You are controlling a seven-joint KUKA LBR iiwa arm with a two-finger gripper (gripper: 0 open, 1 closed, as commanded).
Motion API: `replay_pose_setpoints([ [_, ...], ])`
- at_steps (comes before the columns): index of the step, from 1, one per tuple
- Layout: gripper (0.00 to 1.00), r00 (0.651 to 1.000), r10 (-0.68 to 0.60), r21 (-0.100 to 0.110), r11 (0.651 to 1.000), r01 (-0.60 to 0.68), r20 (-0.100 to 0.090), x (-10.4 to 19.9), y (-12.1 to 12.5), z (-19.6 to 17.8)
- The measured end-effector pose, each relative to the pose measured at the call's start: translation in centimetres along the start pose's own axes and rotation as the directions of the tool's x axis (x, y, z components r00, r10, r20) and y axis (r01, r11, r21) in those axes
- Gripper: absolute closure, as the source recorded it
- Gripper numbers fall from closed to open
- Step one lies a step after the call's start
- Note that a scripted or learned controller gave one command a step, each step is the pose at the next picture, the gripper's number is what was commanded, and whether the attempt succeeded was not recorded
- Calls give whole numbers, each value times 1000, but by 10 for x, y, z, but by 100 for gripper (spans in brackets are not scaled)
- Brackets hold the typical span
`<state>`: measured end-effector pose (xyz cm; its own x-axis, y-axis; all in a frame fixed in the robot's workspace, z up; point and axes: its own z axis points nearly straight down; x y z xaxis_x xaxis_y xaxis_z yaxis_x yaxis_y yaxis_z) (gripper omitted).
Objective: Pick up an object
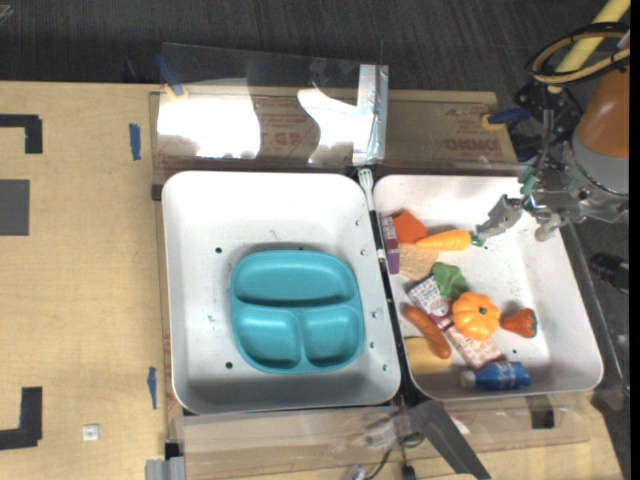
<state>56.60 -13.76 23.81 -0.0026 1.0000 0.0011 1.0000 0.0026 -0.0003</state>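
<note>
From above, my pincer (515, 218) hangs over the right bin (570, 278), holding nothing; how wide it stands I cannot tell. The carrot (445, 239) lies just beside it among piled toy food, the nearest pick. The teal tray (296, 308) fills the left bin (190, 268).

The arm (608, 138) has a grey body with a rounded orange band above the wrist. Yellow and black cables (580, 48) loop over its upper section. The wrist carries a compact metallic gripper (520, 213) with slim pale-grey fingers (495, 218) and small dark fittings.
</note>
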Motion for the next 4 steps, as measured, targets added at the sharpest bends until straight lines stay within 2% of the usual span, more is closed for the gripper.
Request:
replay_pose_setpoints([
  [1, 0, 1000, 3, 1, 1000, -3, 0, 7, -23, 121],
  [2, 0, 999, 33, 4, 999, -33, 1, -3, 89, 152],
  [3, 0, 987, 159, 20, 987, -159, 11, 10, 95, 153],
  [4, 0, 976, 216, -3, 976, -216, 3, -26, -30, 151],
])
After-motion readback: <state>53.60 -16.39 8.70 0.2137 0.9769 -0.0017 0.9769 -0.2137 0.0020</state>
